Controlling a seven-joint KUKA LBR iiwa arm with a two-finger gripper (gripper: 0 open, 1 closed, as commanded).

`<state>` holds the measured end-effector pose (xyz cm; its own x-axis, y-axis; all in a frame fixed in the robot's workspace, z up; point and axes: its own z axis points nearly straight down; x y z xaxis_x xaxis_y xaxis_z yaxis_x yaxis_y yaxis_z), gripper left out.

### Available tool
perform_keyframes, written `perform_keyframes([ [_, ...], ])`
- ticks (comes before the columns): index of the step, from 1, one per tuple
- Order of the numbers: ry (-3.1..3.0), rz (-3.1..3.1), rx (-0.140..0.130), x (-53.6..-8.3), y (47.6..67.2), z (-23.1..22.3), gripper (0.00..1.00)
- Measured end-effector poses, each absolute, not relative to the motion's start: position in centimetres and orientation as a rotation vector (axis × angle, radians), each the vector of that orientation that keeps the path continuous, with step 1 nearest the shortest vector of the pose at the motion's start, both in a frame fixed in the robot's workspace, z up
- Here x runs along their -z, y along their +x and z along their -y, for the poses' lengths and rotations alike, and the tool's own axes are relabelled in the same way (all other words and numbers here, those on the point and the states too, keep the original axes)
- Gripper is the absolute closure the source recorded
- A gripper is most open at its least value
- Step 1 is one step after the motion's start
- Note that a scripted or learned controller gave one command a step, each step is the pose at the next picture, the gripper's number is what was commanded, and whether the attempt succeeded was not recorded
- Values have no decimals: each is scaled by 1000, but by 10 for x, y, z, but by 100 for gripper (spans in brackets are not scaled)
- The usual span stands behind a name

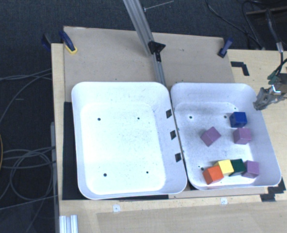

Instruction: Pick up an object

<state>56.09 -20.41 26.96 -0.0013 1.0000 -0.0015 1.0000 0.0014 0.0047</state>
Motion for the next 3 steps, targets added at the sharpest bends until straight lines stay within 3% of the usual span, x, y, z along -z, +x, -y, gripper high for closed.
perform_keyframes([
  [3,2215,-2231,-3,-254,558,38,100],
])
